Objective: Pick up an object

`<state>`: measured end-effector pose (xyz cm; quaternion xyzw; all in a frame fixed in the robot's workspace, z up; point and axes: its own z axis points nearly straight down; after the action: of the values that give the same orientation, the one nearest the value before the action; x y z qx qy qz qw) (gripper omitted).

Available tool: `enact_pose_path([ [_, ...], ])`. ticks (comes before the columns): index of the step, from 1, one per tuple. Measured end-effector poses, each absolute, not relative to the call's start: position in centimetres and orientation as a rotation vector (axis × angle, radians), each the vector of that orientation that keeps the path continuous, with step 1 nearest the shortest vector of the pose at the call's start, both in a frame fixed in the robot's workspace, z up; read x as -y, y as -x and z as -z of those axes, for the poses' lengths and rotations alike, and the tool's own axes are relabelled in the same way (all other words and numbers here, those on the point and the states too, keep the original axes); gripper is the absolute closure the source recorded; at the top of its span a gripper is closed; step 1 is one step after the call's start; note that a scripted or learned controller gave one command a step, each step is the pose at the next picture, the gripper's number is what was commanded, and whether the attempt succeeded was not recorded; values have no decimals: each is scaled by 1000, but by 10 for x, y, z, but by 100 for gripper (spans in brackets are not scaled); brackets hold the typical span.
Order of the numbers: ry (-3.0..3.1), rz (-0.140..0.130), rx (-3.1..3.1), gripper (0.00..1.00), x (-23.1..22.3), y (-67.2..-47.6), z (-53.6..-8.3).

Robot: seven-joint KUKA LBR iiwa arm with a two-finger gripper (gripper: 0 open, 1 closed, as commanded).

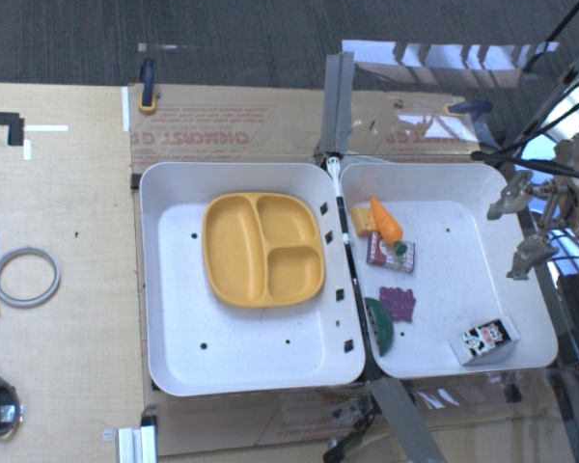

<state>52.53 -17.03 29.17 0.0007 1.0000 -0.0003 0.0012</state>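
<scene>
Even, bright overhead light fills my view; the white bins (164,355) show soft, faint shadows and mild glare. Blue-white reflections streak the upper right. Focus is slightly soft throughout, the dark floor (174,8) grainy.

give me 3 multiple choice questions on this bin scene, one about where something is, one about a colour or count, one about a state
1. Where does the yellow divided plate lie?
A. in the left bin
B. in the right bin
C. on the wooden bench outside the bins

2. What colour is the carrot in the right bin?
A. blue
B. orange
C. white

3. What is in the plate's compartments?
A. purple grapes
B. a small carton
C. nothing

Answers:
1. A, the plate rests on the floor of the left bin, near its upper middle.
2. B, the carrot is orange with a green end, lying near the bin's left wall.
3. C, all three compartments show bare yellow; the purple grapes and the small carton sit in the right bin.
</scene>
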Motion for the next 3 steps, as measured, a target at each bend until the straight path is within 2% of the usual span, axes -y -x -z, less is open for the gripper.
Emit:
enact_pose_path([
  [1, -219, 0, -3133, 0, 146, -552, -199],
  [2, -955, 2, -2990, 0, 155, -604, -183],
  [3, -1763, 3, -2598, 0, 117, -639, -142],
])
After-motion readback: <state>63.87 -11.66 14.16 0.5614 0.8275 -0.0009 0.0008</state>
